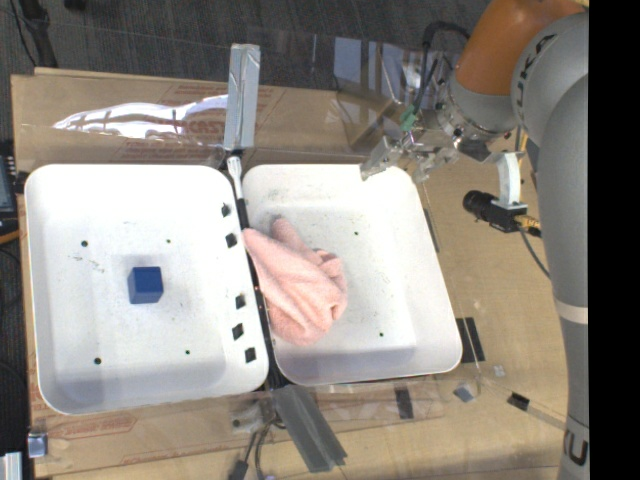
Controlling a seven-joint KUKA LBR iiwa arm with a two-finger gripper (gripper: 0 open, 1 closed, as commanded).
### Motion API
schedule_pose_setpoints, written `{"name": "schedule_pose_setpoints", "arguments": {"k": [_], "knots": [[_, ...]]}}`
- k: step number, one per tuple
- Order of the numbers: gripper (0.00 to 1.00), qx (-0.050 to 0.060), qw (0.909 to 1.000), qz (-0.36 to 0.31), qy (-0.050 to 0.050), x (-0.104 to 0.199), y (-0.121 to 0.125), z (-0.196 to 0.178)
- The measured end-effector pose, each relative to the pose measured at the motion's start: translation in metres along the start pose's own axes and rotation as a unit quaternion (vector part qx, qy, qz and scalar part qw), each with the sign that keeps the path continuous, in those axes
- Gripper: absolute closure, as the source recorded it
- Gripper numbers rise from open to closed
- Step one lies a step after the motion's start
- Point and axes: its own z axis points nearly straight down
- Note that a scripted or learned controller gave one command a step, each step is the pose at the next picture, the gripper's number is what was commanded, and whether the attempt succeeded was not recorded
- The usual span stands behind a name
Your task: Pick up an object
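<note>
A crumpled pink cloth (300, 286) lies in the right bin (405, 268), against its left wall. A small blue cube (146, 284) sits near the middle of the left bin (70, 208). My gripper (398, 166) hovers over the back edge of the right bin, up and to the right of the cloth and well apart from it. Its two fingers (372, 167) are spread, so it is open with nothing between them.
The two white bins stand side by side on a cardboard-covered bench (130, 118), joined by a strip with black clips (240, 268). A grey taped post (242, 93) rises behind the seam. The arm's body (550, 168) fills the right side.
</note>
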Motion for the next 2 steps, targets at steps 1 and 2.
{"name": "schedule_pose_setpoints", "arguments": {"k": [1,2], "knots": [[0.0,0.002,0.9997,0.024,0.0,0.078,-0.08,0.094],[0.0,-0.001,0.9999,-0.014,0.0,0.076,-0.035,0.164]]}}
